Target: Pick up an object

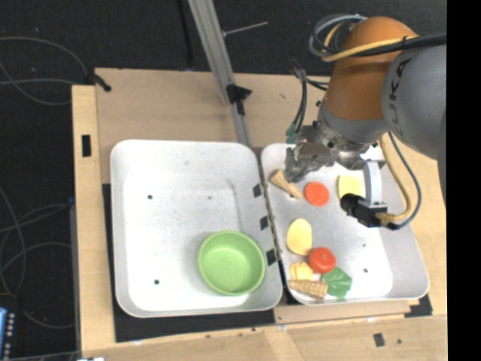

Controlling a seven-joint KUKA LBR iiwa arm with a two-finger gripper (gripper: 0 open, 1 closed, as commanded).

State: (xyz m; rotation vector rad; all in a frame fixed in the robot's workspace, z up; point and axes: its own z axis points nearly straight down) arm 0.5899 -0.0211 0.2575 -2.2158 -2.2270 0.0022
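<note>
My gripper (294, 173) hangs low over the back left of the right bin (391, 273), under the orange wrist band. Just below its tip lies a tan cone-shaped piece (284, 184), close to or touching it. An orange round piece (316, 194) sits to the right of the tip, and a yellow piece (348, 184) lies further right. Toward the bin's front lie a yellow pear-like piece (299, 236), a red tomato (322, 259), a green piece (337, 282) and a waffle-patterned piece (309, 288).
The left bin (165, 179) holds a green bowl (231, 262) at its front right. A slanted metal pole (218, 59) rises behind the seam between the bins. Black cables and a connector (368, 210) dangle from the wrist over the right bin.
</note>
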